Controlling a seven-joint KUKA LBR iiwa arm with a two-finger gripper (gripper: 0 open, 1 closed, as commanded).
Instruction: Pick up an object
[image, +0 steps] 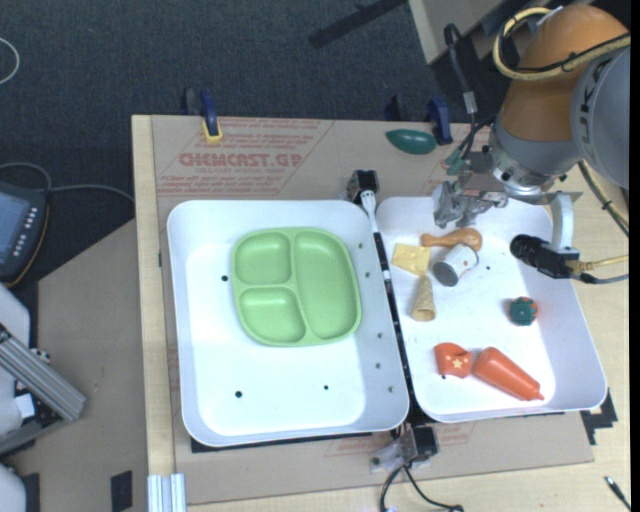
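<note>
Up in the upper right of the frame, the grey arm (560, 90) with its orange band reaches in over the far edge of the right bin (580, 350), and the gripper (458, 208) hangs just above the bin's upper left corner; whether it is released or clenched I cannot tell, since the tips blur into the metalwork around them. Just below it, near the bin's upper left, lies a brown drumstick-shaped toy (452, 239), with a pale yellow wedge (409, 259) to its left and a small white-and-grey cylinder (453, 267) beside that. A tan cone (424, 298) lies below the wedge, pointing up the frame. Toward the lower middle of the same bin sit a red piece (453, 361) and an orange carrot-like piece (508, 373), close together, and a small teal object (522, 311) rests alone at the right. The left bin (200, 380) holds a green divided plate (296, 286) in its upper middle.
</note>
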